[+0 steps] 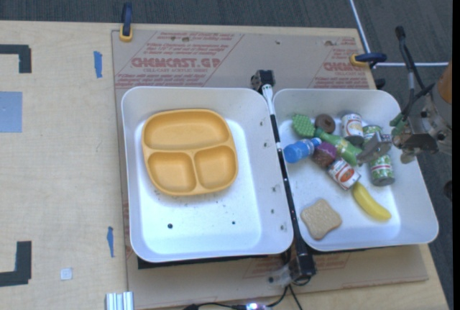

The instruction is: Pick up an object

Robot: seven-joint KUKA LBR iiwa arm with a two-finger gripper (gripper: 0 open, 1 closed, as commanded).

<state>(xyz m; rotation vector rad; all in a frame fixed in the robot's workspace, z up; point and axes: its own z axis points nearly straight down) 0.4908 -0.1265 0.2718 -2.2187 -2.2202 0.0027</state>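
The right bin [415, 224] holds a heap of toy food: a green spiky piece [305, 125], a brown donut [325, 121], a small can [351, 125], a green bottle [339, 144], a blue bottle [297, 151], a red-and-white can [344, 174], a green can [382, 170], a banana [371, 203] and a slice of toast [320, 219]. My gripper [375, 148] reaches in from the right edge and hangs low over the heap's right side, just above the green can and beside the small can. Nothing shows as held.
The left bin [136, 179] bears a yellow divided plate [190, 151]. Both bins rest on a cardboard sheet [187, 57] clamped to the wooden bench. A thin cable and a black rod run by the arm at the upper right.
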